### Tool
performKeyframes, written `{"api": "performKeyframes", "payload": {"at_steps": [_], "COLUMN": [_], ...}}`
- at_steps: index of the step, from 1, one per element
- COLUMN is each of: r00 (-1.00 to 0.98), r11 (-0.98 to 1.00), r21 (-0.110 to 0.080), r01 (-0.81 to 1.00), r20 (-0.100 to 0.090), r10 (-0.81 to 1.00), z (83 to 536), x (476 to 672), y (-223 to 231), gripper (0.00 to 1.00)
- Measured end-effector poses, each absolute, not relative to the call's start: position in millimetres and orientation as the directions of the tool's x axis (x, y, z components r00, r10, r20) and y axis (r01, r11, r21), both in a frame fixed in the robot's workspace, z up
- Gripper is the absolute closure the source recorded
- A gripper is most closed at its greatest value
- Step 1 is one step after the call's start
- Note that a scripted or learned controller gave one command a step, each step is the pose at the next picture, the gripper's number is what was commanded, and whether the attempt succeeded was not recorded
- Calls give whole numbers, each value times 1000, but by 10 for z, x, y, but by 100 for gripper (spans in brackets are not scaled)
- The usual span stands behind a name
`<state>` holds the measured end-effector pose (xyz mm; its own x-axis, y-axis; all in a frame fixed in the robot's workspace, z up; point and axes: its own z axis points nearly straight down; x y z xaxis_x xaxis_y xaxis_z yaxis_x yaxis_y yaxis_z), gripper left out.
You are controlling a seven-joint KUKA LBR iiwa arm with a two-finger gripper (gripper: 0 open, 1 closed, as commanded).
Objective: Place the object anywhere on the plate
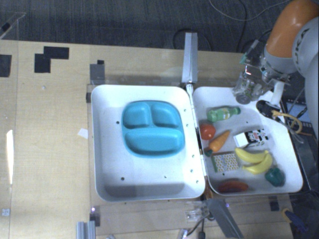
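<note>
Nearest the camera, at the front edge of the right bin (294,180), lay a dark red item (233,186), oblong, flat on the floor.

Item: green round thing (274,176), front right corner of that bin.
Item: banana (255,161), yellow, just behind the green thing.
Item: grey speckled pad (225,162), left of the banana.
Item: carrot (220,141), orange, tilted, beside a red tomato (207,131) near the bin's left wall.
Item: white carton (252,138) with dark print, mid bin.
Item: green bottle (222,114), on its side, toward the bin's back.

Left bin (107,133) held a blue plate (152,128), three compartments, centred, nothing on it.

My claw (247,89) hung over the back right corner of the right bin, above the rim. Whether my fingers stood apart or together I could not tell; nothing showed clearly between them. Every loose item lay apart from my claw, the green bottle nearest, toward the front and left of it. Plate sat well apart from my claw, across the divider between the bins.
</note>
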<state>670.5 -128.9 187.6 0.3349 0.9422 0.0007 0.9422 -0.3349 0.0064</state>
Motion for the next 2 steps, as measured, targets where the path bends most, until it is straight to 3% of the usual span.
{"api": "performKeyframes", "payload": {"at_steps": [1, 2], "r00": [86, -139], "r11": [-86, 139], "r21": [7, 6], "r01": [996, 990], "r20": [0, 0], "r10": [996, 990], "z": [1989, 1786], "x": [6704, 6703], "y": [-1501, -853], "gripper": [100, 100]}}
